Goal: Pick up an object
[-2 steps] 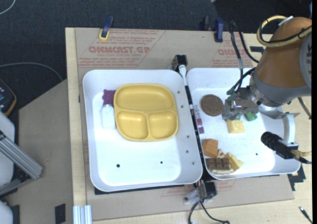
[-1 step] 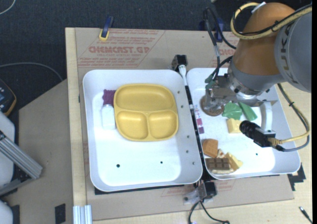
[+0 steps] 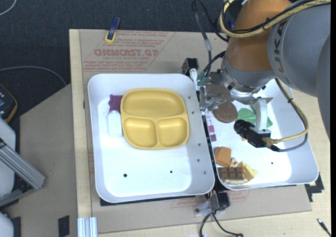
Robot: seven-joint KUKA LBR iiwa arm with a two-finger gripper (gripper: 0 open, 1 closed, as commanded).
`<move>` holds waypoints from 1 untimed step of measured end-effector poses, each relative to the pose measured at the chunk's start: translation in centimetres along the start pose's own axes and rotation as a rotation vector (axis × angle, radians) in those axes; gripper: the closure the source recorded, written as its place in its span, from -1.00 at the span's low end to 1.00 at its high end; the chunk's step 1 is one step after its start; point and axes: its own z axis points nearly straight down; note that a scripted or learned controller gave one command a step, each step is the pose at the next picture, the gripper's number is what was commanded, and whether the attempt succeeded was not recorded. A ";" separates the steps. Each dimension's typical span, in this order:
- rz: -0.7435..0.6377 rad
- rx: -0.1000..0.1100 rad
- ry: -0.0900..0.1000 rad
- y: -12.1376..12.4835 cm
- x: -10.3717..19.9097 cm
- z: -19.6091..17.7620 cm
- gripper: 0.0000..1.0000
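Note:
My gripper (image 3: pixel 211 97) hangs low over the far left corner of the right bin (image 3: pixel 295 163), close to the wall shared with the left bin (image 3: pixel 149 181). Just to its right lies a brown round disc (image 3: pixel 226 112), and beside that a green piece (image 3: pixel 247 115), partly hidden by the arm. A pink and purple stick (image 3: pixel 210 126) lies along the right bin's left wall, below the gripper. Nothing shows as held.
A yellow divided tray (image 3: pixel 155 117) fills the far half of the left bin, with a purple item (image 3: pixel 114 101) and a white bottle (image 3: pixel 114 124) at its left. An orange cracker (image 3: pixel 223 154) and brown waffle-like pieces (image 3: pixel 235 172) sit at the right bin's near left.

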 end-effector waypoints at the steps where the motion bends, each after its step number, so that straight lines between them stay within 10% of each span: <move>1: 0.002 0.001 -0.001 1.7 4.3 2.1 1.00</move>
